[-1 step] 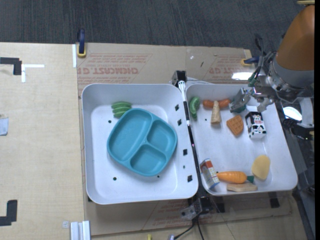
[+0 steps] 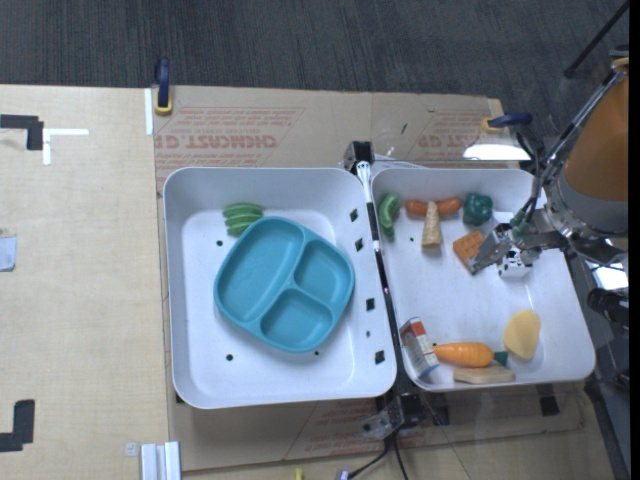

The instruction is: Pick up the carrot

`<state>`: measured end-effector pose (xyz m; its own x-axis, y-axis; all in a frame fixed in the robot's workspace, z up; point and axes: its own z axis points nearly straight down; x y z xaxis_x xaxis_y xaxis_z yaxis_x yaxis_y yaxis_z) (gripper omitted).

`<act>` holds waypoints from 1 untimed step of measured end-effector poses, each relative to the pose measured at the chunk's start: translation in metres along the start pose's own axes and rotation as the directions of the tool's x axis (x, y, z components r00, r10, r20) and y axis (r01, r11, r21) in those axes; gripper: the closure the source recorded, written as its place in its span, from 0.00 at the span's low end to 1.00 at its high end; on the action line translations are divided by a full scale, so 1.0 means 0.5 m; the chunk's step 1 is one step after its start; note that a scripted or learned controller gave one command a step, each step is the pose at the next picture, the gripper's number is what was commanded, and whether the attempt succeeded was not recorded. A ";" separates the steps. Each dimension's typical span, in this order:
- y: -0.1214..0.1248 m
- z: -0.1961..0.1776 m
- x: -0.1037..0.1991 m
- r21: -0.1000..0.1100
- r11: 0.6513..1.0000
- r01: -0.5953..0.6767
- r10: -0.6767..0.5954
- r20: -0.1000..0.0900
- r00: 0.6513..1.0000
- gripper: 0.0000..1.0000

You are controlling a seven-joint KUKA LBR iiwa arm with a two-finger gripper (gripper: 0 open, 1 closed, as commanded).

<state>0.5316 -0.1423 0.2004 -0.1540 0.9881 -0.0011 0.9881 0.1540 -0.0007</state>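
The grey arm with its orange band (image 2: 608,143) is seen entering from the right edge, bent downward and leftward. The two-finger gripper (image 2: 493,255) is carried low at the wrist's end, its dark metal fingers (image 2: 487,258) angled down to the left.

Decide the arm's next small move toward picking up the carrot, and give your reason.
Probably shift the claw toward the near edge of the right bin. The carrot lies there, between a small can and a yellow lemon-like piece, while the claw hangs near the bin's far side, over an orange wedge.
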 end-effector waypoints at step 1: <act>0.169 0.217 -0.044 -0.002 0.999 0.051 -0.051 0.002 0.999 0.00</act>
<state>0.6186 -0.1513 0.0921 -0.2046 0.9788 -0.0027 0.9788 0.2046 0.0017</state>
